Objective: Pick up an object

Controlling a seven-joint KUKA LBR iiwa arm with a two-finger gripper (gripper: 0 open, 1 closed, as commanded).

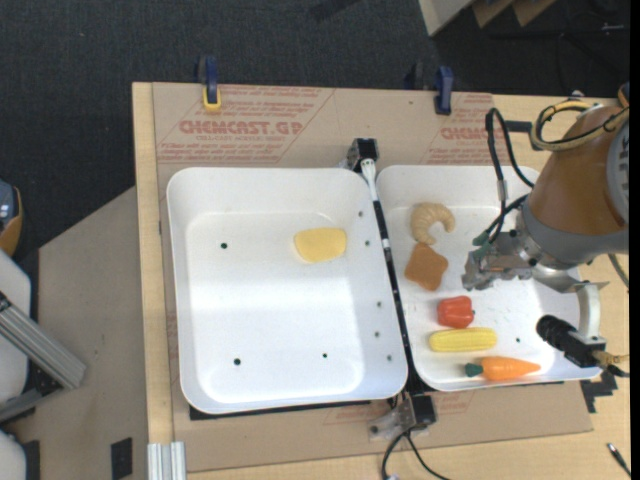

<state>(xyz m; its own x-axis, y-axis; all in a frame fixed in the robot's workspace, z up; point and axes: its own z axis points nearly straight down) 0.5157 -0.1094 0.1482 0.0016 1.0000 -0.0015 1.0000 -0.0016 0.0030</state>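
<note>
The right bin (400,183) holds several toy foods: a pale croissant (432,220) at the back, a brown bread slice (427,266) below it, a red pepper (456,311), a yellow corn cob (462,341) and an orange carrot (503,369) near the front edge. My gripper (488,266) hangs over the middle of the right bin, just right of the bread slice and above the pepper. I see nothing held in it. A flat yellow piece (320,244) lies alone in the left bin (190,268).
The arm's orange band (575,183) and grey wrist cover the right bin's right side. A black clamp (362,152) sits at the top of the rim between the bins. Blue clamps (209,72) hold the cardboard base at the back.
</note>
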